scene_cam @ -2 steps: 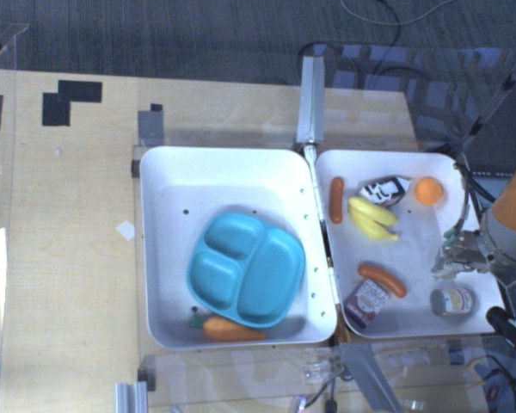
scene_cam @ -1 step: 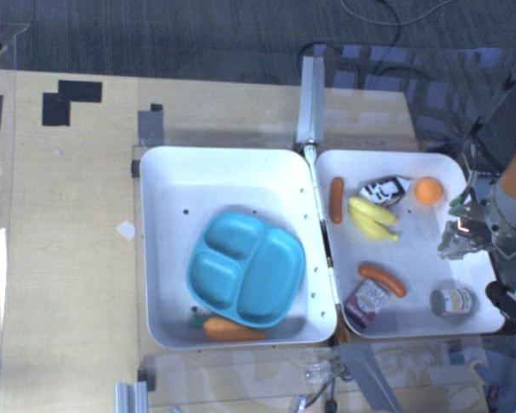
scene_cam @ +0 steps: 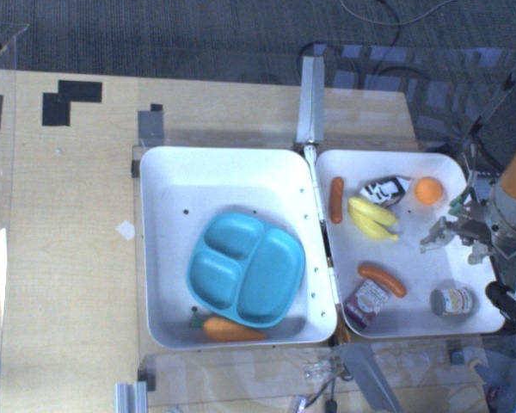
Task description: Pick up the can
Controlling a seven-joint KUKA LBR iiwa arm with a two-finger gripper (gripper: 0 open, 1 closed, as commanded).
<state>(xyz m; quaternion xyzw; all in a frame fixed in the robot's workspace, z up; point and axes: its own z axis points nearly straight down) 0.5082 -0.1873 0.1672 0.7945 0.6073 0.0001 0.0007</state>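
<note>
Overhead, the gripper (scene_cam: 454, 233) hangs over the right bin (scene_cam: 413, 317) near its right wall, above the can (scene_cam: 451, 301), with nothing between the fingers; whether they are spread or closed cannot be told. Can lies on its side in the bin's lower right corner, apart from the gripper. Same bin: orange (scene_cam: 427, 191), bananas (scene_cam: 372, 218), two sausages (scene_cam: 336, 200), purple packet (scene_cam: 367, 303). Left bin (scene_cam: 168, 231) holds a blue divided plate (scene_cam: 247, 269) and a carrot (scene_cam: 232, 330) along its near wall.
</note>
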